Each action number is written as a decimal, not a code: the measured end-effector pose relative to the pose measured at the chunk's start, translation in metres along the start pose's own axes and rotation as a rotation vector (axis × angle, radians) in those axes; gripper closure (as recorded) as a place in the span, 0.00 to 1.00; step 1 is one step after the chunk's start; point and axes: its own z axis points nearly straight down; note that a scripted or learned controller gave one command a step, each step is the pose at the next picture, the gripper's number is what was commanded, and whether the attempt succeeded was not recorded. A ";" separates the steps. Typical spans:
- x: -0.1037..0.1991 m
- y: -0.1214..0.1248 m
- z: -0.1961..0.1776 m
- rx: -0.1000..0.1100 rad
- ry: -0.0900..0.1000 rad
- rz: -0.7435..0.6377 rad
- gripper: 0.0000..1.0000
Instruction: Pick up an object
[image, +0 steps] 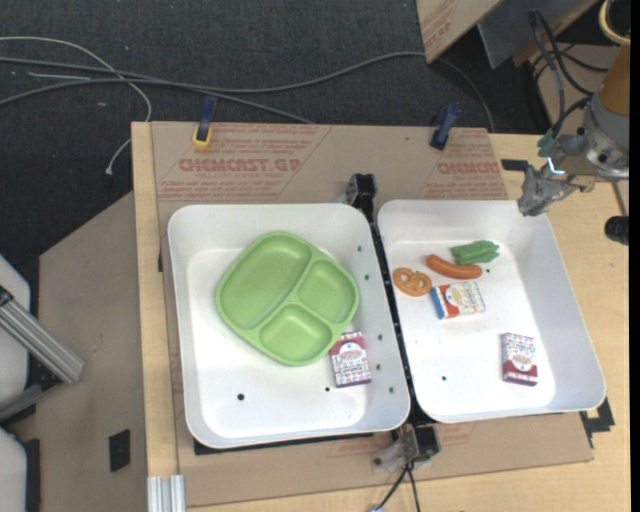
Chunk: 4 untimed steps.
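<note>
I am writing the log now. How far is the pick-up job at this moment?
Nothing looks picked: the gripper hangs over the right bin's far corner. The hot dog, pretzel and small boxes lie in the bin. Approach, grasp and lift all remain.

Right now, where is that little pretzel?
The pretzel lies in the right bin, near its left wall, just left of the hot dog and above-left of a small carton.

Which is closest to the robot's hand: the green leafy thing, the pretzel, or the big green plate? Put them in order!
From the gripper, at the right bin's far right corner, in the camera view:
1. Green leafy thing, far part of the right bin.
2. Pretzel, by the right bin's left wall.
3. Big green plate, in the left bin.
</note>
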 end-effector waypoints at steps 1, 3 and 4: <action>0.056 -0.010 0.015 0.008 0.004 -0.004 1.00; 0.166 -0.024 0.022 0.007 0.004 -0.005 1.00; 0.223 -0.037 0.017 0.007 0.004 -0.005 1.00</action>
